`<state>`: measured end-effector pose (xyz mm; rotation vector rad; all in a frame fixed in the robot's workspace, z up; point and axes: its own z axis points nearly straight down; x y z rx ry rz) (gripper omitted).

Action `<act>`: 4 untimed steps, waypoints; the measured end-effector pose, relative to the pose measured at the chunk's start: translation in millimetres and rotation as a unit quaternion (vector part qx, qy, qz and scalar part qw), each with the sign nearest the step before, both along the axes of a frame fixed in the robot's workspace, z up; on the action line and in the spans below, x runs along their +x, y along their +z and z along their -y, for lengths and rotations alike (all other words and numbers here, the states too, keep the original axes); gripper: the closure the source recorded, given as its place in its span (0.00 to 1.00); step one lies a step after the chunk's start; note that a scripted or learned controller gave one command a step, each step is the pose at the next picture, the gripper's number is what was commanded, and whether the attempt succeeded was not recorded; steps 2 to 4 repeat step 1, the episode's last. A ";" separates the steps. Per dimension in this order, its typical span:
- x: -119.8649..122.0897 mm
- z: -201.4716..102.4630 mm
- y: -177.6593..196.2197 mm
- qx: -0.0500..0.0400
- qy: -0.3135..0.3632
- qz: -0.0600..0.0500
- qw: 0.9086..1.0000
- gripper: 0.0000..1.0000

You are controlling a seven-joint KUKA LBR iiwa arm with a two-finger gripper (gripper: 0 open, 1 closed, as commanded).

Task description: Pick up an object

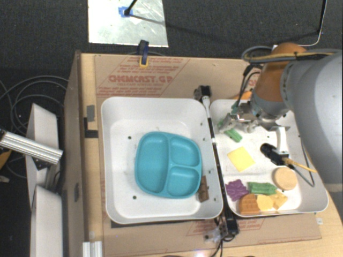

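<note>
Spread fingers (228, 123); green block (233, 135) just beside them.

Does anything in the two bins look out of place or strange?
One thing stands out: a small brown object lies by the right wall of the left bin, close beside the blue divided plate. The other small items are all in the right bin.

Teal divided plate (168, 164) smooth plastic with soft sheen; white bins (120, 197) matt plastic; surface (139, 79) brown printed paper, matt.
</note>
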<state>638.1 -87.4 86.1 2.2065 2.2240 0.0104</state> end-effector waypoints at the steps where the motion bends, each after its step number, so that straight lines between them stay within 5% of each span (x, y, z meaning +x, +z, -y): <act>1: -3.1 1.2 10.1 0.000 0.001 -0.003 1.000 1.00; 4: -3.1 1.2 10.1 0.000 0.001 -0.003 1.000 1.00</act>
